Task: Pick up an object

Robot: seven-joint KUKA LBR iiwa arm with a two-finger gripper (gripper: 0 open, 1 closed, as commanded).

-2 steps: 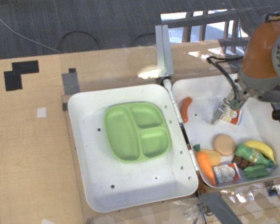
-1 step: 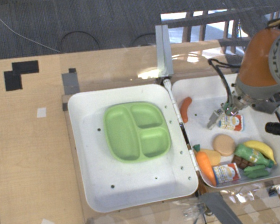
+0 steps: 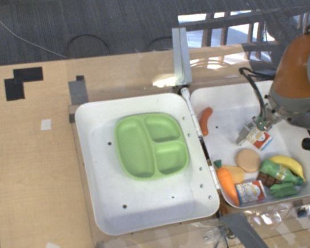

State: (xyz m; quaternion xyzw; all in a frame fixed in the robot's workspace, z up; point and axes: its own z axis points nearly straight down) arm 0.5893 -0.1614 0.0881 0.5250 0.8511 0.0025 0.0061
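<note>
My gripper [image 3: 255, 130] hangs low in the right bin [image 3: 226, 101], reaching in from the right under the grey and orange arm [image 3: 300, 73]. A small white and red carton [image 3: 263, 140] lies right beside it, touching or just under its tip. Just in front of the carton sits a round tan bun [image 3: 248, 160]. An orange-red sausage [image 3: 206, 120] rests by the bin's left wall. Along the near edge are a carrot [image 3: 226, 182], a small can [image 3: 250, 192], a banana [image 3: 288, 164] and a green vegetable [image 3: 284, 183].
The left bin [image 3: 108, 214] holds a green divided plate [image 3: 150, 145] at its middle. A metal post [image 3: 181, 56] stands behind the wall between the bins. Black cables run along the arm at the right.
</note>
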